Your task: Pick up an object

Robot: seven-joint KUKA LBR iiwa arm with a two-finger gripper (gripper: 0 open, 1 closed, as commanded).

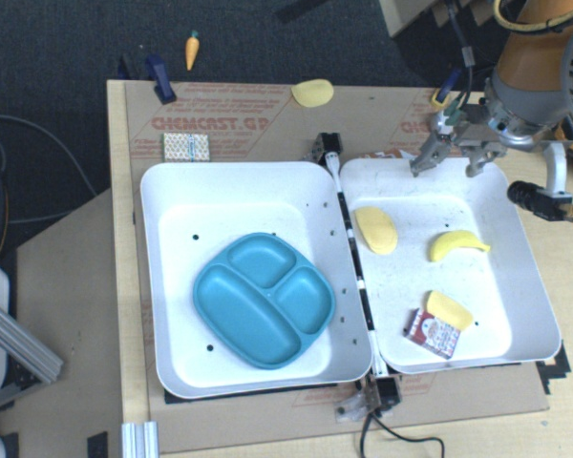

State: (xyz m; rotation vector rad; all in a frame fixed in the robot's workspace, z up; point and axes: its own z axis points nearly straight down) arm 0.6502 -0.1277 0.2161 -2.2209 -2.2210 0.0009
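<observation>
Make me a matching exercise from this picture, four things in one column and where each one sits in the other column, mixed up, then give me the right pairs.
Things:
1. blue divided plate
2. banana
3. small orange carrot
4. gripper

Places:
A. on the dark floor beyond the bench's far edge
B. over the far rim of the right bin
C. in the left bin
D. inside the right bin, near its middle

Pairs: 1-C, 2-D, 3-A, 4-B
</observation>
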